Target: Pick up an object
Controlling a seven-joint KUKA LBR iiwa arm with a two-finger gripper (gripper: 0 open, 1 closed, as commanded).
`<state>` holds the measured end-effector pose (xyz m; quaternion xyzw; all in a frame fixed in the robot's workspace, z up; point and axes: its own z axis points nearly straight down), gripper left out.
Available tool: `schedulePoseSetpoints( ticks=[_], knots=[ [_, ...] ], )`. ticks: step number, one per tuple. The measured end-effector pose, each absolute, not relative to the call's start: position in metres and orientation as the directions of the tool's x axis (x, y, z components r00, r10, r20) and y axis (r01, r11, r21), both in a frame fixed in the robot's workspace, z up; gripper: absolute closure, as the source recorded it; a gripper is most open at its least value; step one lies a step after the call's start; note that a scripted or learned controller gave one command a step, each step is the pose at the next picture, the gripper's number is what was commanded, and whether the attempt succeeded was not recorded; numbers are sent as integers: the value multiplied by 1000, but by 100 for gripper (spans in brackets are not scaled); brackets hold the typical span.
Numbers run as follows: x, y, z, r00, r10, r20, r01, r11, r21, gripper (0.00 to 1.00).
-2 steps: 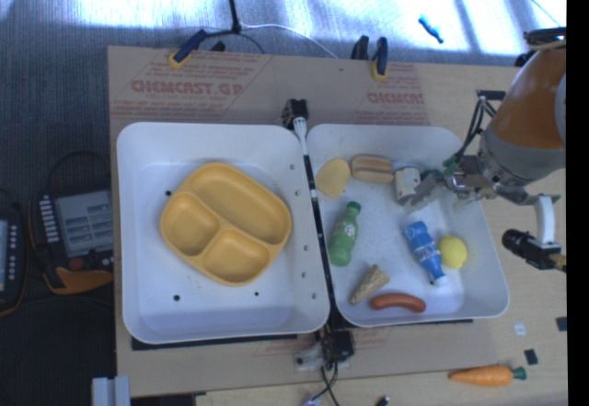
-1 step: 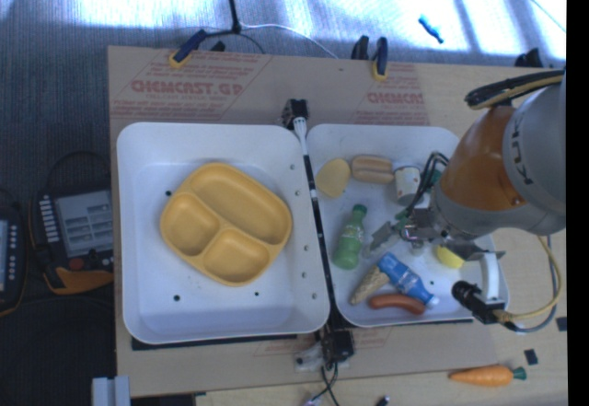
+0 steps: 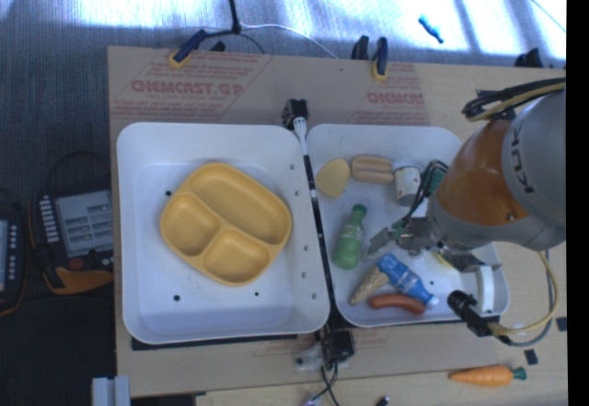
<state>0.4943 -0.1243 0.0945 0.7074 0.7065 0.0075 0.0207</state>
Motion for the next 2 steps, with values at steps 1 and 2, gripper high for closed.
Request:
schedulePoseSetpoints(
  ticks=[1, 2],
  knots=[
    [494, -125, 106, 3, 1000, -17, 999, -3, 37, 100],
    [494, -125, 106, 3, 1000, -16, 999, -3, 37, 0]
  ],
)
